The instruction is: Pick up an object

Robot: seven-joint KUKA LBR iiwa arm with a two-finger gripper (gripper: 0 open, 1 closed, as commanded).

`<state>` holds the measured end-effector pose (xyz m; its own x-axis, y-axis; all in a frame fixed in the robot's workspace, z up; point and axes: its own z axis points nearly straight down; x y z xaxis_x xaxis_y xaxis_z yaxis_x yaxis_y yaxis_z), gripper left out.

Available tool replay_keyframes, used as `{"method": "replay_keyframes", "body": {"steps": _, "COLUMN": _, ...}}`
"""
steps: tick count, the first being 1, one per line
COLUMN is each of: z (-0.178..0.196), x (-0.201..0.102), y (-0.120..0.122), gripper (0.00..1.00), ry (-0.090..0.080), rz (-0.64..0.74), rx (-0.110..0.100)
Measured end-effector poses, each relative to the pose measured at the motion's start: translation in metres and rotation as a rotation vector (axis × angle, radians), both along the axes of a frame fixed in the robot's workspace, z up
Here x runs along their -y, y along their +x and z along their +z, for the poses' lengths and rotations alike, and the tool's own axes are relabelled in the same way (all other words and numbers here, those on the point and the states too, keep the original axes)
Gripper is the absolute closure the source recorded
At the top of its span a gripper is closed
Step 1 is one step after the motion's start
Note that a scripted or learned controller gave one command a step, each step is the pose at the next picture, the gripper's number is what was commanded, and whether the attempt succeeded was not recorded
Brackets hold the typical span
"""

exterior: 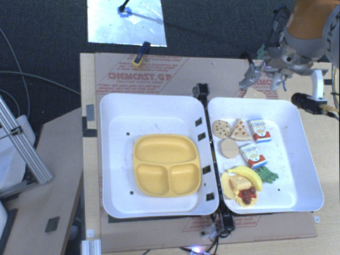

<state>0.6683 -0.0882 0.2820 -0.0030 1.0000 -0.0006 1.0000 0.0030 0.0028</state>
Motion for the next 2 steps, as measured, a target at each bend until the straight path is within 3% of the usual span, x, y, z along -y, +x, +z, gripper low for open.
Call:
{"method": "replay_keyframes", "body": {"steps": 1, "z": -0.1, "x": 0.03, "y": -0.056, "gripper": 0.0, "ry": 0.001, "rz": -0.006, "rx": -0.013}}
{"method": "replay_keyframes", "body": {"steps": 2, "z": -0.203, "x": 0.059, "y": -0.095, "gripper": 0.0, "ry": 0.001, "rz": -0.006, "rx": -0.007}}
